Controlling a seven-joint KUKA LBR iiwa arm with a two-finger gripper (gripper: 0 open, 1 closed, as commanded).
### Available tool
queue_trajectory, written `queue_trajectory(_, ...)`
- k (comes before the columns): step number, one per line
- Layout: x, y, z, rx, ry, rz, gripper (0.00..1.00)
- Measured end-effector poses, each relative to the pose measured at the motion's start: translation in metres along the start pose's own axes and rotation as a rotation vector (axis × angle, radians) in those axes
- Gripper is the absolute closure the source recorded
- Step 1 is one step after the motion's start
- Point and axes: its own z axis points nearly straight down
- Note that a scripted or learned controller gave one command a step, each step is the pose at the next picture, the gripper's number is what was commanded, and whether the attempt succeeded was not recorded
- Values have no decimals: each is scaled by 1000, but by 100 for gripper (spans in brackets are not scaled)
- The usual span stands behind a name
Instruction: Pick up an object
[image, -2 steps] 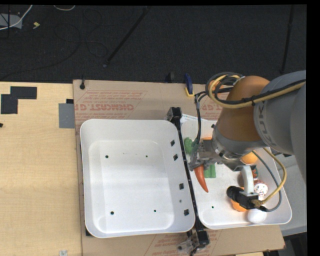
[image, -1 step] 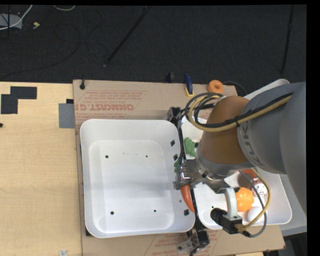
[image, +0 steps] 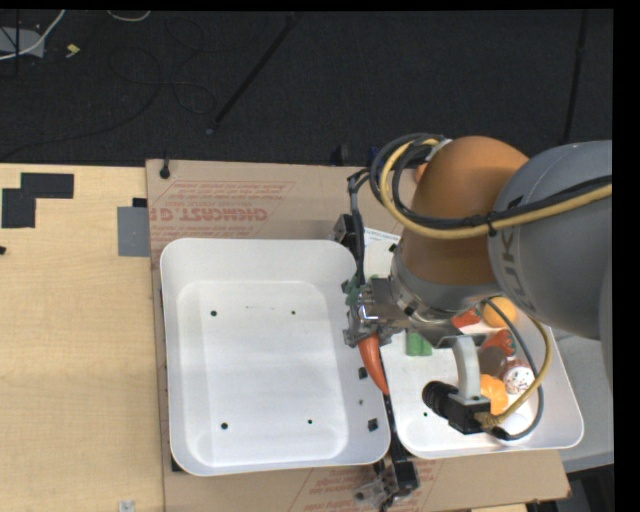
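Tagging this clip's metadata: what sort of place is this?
Probably a robotics lab, set up as a bin-picking test cell: a grey-and-orange robot arm reaches over a white left bin and right bin on a wooden bench, with loose cables on the dark floor behind.

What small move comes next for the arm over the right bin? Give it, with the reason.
Probably ease down onto the long orange piece: it lies by the right bin's left wall, right beside the end effector, closer than the green block.

light: bright, even overhead | shadows: soft | glare: white bins (image: 180, 300) washed out | focus: slightly soft
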Motion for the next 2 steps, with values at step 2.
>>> queue_trajectory(2, 36, 47, 24, 7, -2, 2, 100)
